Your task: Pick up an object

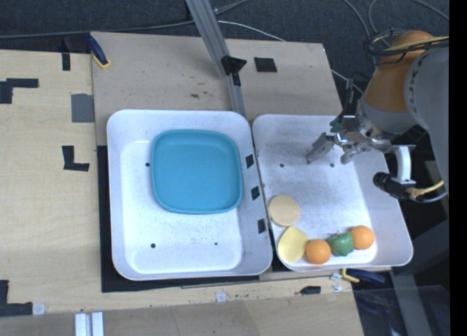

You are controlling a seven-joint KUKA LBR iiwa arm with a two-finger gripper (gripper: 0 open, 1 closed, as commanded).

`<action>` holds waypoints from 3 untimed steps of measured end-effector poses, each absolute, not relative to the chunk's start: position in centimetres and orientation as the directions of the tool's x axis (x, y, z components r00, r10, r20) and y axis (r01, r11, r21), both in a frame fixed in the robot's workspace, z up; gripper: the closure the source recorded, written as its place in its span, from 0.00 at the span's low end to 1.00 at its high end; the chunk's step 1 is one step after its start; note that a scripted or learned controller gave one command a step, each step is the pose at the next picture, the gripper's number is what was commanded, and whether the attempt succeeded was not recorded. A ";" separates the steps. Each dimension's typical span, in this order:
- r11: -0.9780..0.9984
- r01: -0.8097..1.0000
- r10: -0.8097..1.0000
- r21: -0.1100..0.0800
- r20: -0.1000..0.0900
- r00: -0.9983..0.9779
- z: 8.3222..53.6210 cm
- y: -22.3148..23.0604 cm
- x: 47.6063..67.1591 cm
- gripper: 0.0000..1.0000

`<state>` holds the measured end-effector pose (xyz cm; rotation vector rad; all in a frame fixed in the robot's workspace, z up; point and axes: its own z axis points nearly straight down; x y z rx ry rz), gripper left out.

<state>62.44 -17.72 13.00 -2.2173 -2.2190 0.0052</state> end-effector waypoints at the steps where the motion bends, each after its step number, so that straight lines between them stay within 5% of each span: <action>1: 0.001 1.000 1.000 -0.002 0.000 -0.001 8.7 -17.7 62.4 0.00; 2: 0.001 1.000 1.000 0.000 -0.001 -0.001 9.9 -17.7 62.5 1.00; 3: 0.000 1.000 1.000 0.004 -0.001 0.000 15.1 -18.6 62.1 1.00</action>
